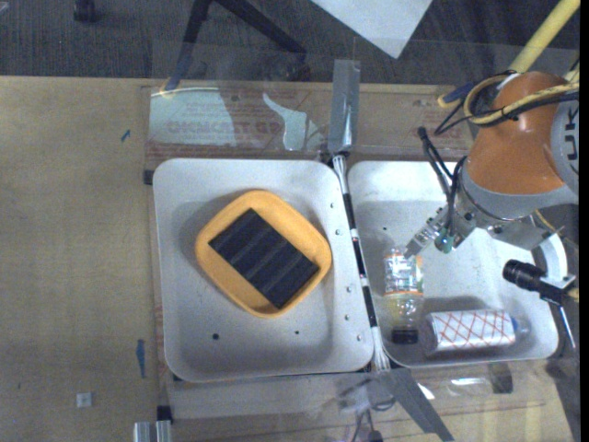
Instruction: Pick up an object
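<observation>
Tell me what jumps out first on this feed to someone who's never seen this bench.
The yellow-orange dish with a dark ribbed insert, lying at the middle of the left bin, draws the eye first. Next comes the arm's orange band above the right bin, with the gripper hanging just above a clear plastic bottle. A cylinder with a red lattice pattern lies at that bin's near edge.

Overhead view of two white bins side by side. The left bin (184, 339) holds a yellow dish (221, 284) with a dark ribbed insert. The right bin (386, 187) holds a clear plastic bottle (403, 293) with a dark cap, lying beside a red-and-white patterned roll (469, 330). The gripper (437, 238) hangs near the bottle's upper end, below the arm's orange band (515, 150).
</observation>
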Controlling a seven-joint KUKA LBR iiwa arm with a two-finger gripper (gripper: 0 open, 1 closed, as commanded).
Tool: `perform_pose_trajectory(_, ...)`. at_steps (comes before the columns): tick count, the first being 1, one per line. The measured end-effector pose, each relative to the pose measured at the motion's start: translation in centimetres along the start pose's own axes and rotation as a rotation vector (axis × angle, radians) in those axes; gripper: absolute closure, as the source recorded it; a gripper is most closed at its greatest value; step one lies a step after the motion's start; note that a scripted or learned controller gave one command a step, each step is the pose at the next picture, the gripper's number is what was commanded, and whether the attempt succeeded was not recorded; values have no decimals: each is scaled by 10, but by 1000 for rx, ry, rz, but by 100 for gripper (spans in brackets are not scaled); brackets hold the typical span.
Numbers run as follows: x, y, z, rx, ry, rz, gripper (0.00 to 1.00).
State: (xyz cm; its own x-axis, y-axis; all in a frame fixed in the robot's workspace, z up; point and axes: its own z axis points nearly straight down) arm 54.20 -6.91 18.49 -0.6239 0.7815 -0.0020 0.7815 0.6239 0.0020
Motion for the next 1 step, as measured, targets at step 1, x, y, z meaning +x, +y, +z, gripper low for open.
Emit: perform_pose_trajectory(1, 0, 0, 0, 0, 0, 0, 0)
